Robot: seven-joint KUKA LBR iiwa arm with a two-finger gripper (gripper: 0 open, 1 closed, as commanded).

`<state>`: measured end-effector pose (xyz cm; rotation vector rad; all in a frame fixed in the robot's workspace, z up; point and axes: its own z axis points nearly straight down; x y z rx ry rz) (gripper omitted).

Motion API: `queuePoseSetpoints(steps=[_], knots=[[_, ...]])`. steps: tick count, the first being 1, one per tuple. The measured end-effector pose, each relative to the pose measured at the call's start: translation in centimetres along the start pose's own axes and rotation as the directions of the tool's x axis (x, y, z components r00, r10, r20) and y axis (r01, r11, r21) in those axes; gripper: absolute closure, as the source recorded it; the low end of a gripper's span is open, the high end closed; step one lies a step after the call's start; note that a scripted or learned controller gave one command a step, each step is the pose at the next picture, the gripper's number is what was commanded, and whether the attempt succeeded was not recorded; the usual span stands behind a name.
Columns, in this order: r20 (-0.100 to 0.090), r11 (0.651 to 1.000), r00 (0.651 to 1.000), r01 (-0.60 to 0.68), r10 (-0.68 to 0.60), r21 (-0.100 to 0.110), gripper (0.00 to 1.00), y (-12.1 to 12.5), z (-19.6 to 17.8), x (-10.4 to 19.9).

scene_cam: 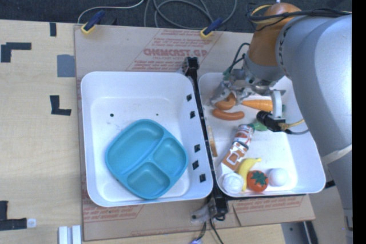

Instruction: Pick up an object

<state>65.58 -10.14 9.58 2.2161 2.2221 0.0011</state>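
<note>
Over right bin (311, 171), gripper (229, 94), sausage (227, 115)

A broad, smooth grey robot arm casing (320, 71) is seen at the three o'clock side, capped by a glossy orange band (266, 37) toward one o'clock. Thin black cables (297, 11) are looped over the orange section, and a dark metal two-finger gripper assembly (231, 91) is fitted below it.

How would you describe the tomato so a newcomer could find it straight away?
Look in the right-hand white bin, at its near edge. The tomato sits there between a yellow banana and a white egg. It is the only round red thing with a green top.
</note>
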Motion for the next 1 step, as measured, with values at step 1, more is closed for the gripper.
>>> queuePoseSetpoints(steps=[1], knots=[[-0.004, 1.0, 1.0, 0.003, -0.003, -0.004, 1.0, -2.79, -9.51, 4.67]])
